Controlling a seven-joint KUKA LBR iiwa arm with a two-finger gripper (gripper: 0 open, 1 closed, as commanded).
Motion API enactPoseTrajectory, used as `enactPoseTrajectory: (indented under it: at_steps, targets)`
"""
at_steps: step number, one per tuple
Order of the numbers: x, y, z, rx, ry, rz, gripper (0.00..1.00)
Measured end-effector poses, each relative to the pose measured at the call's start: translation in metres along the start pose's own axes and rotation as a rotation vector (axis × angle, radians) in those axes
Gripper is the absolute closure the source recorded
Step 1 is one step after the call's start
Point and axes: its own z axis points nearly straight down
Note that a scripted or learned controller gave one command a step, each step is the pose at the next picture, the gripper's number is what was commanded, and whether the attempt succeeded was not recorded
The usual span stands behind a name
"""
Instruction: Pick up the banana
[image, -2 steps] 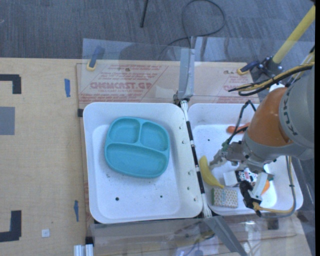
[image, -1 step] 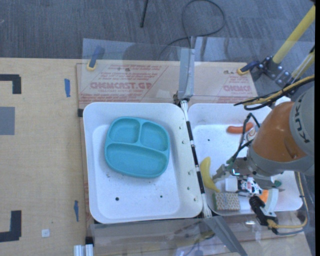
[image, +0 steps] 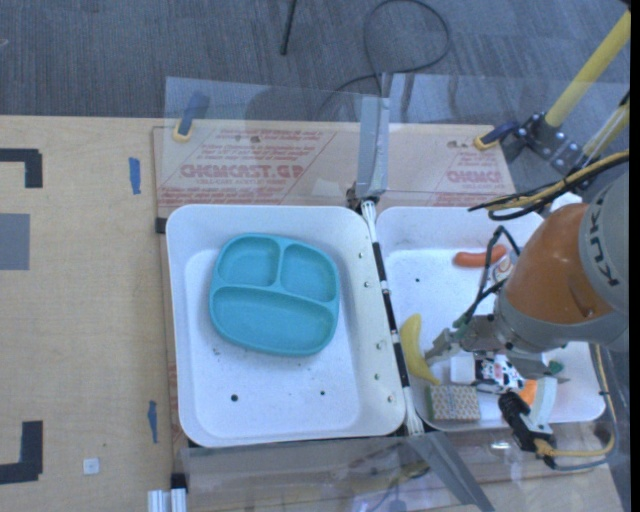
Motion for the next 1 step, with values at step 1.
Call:
enactPoseTrajectory:
  at_steps: [1]
  targets:
    - [0.0010, 0.0236, 0.0012, 0.010, 0.002, 0.220, 0.00]
